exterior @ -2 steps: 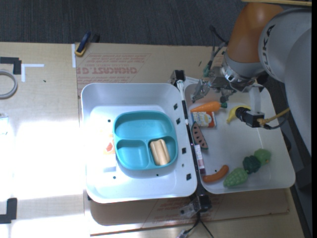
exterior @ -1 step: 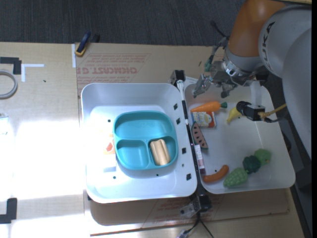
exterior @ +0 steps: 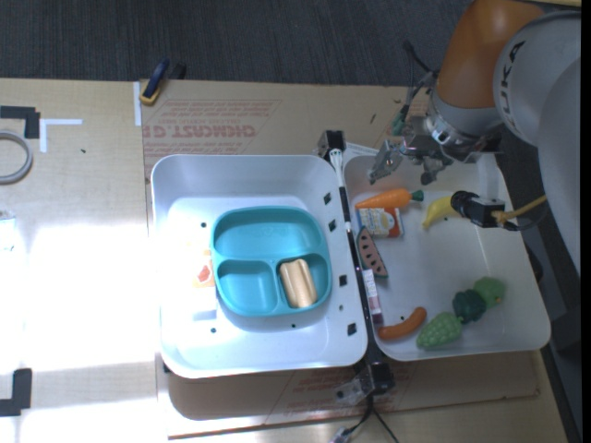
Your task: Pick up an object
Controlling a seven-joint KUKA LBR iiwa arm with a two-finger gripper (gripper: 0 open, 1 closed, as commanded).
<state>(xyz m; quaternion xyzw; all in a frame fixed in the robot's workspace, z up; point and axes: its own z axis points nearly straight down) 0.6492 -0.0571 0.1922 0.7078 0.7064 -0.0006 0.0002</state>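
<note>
The tool hung over the upper left corner of the right bin, at the upper right of the frame, its two fingers spread apart with nothing between them. That placement made sense for a pick not yet made: just below it lay the carrot, and just below that the small carton, so the nearest candidates sat right under the open fingers. The banana lay a little to the right of the carrot, beside the arm's black fitting. Further down the frame, well apart from the tool, were the sausage, the green grapes and the broccoli, clustered near the bin's lower edge (harder to reach from where the tool was, I judged). In the left bin, at the centre of the frame, a teal divided tray held a bread roll in its lower right compartment.
</note>
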